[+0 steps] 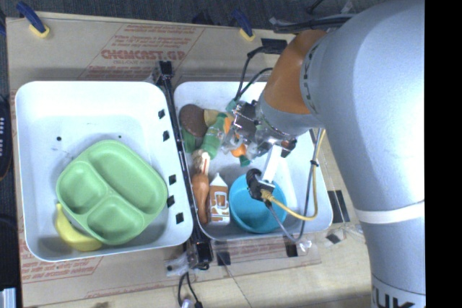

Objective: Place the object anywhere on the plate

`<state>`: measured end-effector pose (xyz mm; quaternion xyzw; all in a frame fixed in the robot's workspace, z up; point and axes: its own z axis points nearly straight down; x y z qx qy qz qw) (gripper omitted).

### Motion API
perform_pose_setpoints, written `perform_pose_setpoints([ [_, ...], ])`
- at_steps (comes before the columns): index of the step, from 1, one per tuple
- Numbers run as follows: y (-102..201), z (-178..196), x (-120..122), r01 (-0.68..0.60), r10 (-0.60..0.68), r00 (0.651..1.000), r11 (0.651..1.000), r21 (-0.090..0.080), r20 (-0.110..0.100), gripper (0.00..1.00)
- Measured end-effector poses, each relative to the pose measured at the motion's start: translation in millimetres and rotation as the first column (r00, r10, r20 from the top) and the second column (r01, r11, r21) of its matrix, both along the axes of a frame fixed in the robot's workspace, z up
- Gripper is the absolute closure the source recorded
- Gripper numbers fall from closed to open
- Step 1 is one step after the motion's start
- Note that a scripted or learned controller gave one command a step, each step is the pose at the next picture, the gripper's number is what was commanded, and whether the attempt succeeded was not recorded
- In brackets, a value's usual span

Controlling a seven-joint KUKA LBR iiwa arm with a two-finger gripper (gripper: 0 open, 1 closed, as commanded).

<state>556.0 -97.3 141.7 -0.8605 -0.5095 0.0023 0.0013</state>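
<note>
**Gripper down in the right bin, pick not confirmed**

I have the gripper (pixel 242 133) low over the clutter in the right bin (pixel 303 94), in the half nearer its far wall and a little toward the divider between the two bins. Whether it has anything in its grasp I cannot tell from this camera; the wrist hardware and cables cover it. The orange band (pixel 285 79) sits just above, and the grey arm (pixel 375 119) runs off over the right bin's outer edge.

I judge this to be the grasp step: nothing is yet carried toward the plate. The next move calls for a clean lift out of the pile, then a traverse across the divider and a lowering over the plate.

The likely target is the heap right under the gripper, a green piece (pixel 214 135) with orange bits beside it; I cannot make out its exact shape. A brown rounded item (pixel 192 119) lies near the far corner by the divider. Along the divider sits a carrot (pixel 200 192), touching a small carton (pixel 219 202), and a blue bowl (pixel 254 211) fills the near edge.

The green plate (pixel 112 187), three-compartment, rests in the left bin (pixel 43 108) toward its near edge, partly over a yellow object (pixel 72 236) at the near outer corner.
</note>
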Motion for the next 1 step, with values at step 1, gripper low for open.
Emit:
perform_pose_setpoints([
  [1, -0.1, 0.1, 0.0, 0.000, 0.000, 1.000, 1.000, 0.000, 0.000, 0.00],
])
